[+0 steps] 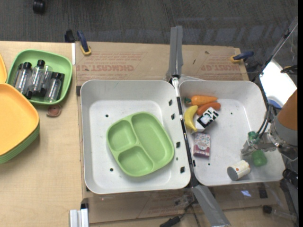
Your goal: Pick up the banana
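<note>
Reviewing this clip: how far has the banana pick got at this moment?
Nothing looks done yet: the banana lies in the right bin against its left wall, beside the carrot and a black-and-white block. In hand: the gripper sits low near the bin's right side, by a green object, well apart from the banana. Left: crossing to the banana, grasping it and lifting.
</note>
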Controlling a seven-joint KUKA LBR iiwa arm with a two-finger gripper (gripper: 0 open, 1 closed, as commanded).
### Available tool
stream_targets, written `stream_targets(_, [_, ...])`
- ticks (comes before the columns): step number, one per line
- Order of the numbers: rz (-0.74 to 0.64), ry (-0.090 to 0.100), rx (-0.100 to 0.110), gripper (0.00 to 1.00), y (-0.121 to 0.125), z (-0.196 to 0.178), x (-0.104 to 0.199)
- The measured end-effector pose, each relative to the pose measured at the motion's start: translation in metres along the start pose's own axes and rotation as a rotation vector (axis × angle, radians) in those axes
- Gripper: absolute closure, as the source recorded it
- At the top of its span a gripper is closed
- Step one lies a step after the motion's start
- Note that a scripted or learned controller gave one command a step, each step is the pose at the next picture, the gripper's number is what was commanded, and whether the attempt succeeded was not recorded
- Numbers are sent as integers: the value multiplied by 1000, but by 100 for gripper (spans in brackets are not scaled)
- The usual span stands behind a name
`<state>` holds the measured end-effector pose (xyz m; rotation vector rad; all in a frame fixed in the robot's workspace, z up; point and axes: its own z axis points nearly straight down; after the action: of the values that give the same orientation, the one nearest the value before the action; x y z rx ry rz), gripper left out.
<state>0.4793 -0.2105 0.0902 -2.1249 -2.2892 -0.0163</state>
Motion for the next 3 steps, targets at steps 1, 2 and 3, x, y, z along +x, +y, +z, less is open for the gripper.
stream_targets(1, [23, -6, -1, 100, 0, 0, 3])
stream_targets(2, [42, 0, 0, 100, 0, 0, 1])
stream_targets(3, [5, -1, 2, 100, 0, 0, 0])
